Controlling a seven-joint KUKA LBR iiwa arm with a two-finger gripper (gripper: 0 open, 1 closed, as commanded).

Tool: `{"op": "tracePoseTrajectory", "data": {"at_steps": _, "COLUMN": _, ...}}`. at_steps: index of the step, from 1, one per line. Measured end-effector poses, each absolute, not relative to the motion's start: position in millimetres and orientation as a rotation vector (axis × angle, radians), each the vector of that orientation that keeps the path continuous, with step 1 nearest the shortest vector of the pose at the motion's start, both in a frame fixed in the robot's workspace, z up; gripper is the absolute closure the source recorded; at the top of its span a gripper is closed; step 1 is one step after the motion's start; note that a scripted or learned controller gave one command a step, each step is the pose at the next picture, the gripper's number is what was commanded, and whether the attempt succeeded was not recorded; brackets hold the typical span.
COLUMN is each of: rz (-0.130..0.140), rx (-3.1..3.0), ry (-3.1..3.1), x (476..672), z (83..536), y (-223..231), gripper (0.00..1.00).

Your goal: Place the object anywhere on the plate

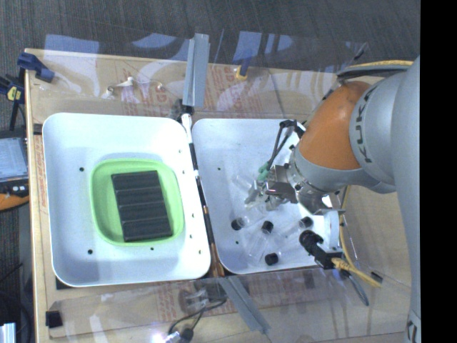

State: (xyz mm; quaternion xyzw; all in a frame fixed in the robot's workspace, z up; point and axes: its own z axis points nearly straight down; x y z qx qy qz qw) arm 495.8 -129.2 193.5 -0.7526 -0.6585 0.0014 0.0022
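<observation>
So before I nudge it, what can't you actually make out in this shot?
- Gripper, camera view: fingers blurred and partly under the wrist, so open or shut is unclear, as is whether anything is held.
- Clear items in the right bin: transparent against white, outlines too faint to identify.
- Right bin's right side: covered by the arm.
- Green plate, left bin: a dark ridged block hides its centre.

Dark grey carpet floor [107,6] w/ wooden bench [93,77] on it; glare patches along bench's far edge.
</observation>
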Motion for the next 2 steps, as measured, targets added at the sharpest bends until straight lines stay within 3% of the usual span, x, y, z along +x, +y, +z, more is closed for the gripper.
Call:
{"op": "tracePoseTrajectory", "data": {"at_steps": 1, "rz": 0.004, "rx": -2.189, "ry": -2.248, "x": 479.4, "z": 190.5, "y": -55.3, "gripper": 1.00}}
{"op": "tracePoseTrajectory", "data": {"at_steps": 2, "rz": 0.004, "rx": -2.189, "ry": -2.248, "x": 479.4, "z": 190.5, "y": -55.6, "gripper": 0.00}}
